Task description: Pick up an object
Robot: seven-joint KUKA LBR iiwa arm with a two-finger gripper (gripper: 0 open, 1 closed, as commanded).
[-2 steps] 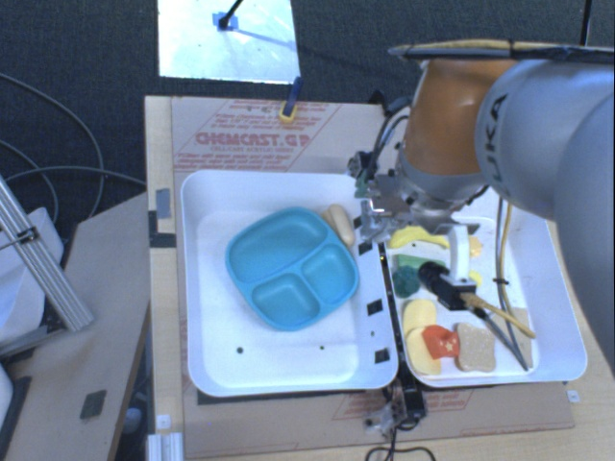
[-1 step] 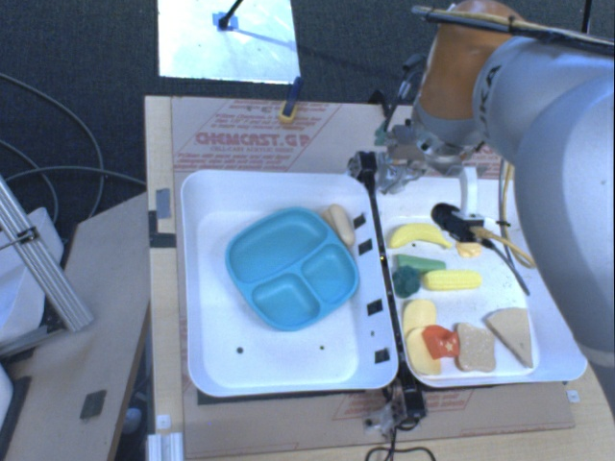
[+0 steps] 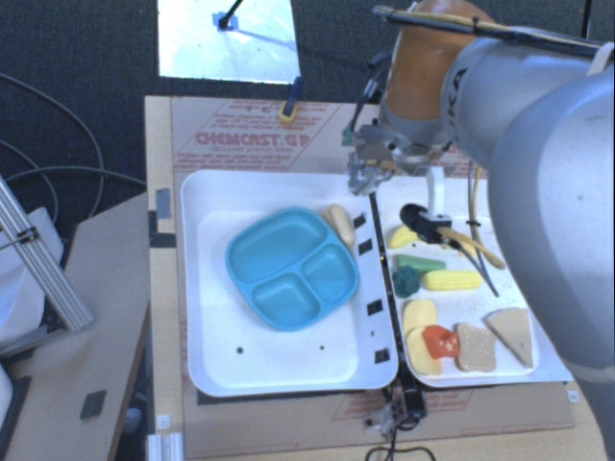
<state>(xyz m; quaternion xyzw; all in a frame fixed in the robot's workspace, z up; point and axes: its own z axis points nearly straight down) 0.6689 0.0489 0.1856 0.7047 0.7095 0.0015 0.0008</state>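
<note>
My gripper (image 3: 364, 179) hangs over the back rim where the two bins meet, with nothing visible in it. Just in front of it, a tan oblong piece (image 3: 339, 224) lies in the left bin (image 3: 207, 353) beside a blue divided plate (image 3: 288, 268). The right bin (image 3: 538, 368) holds toy food: a yellow piece (image 3: 404, 237), a green pepper-like piece (image 3: 415, 262), a dark green lump (image 3: 405, 280), a corn cob (image 3: 452, 279), a yellow slice (image 3: 419, 315), a red tomato piece (image 3: 440, 339), a bread slice (image 3: 474, 347) and a tan wedge (image 3: 512, 332).
The large grey arm (image 3: 538, 133) covers the right bin's far right side. Black clips (image 3: 373, 307) run along the divider between the bins. A cardboard sheet (image 3: 252, 137) lies behind the bins, with a shiny square panel (image 3: 227, 27) further back.
</note>
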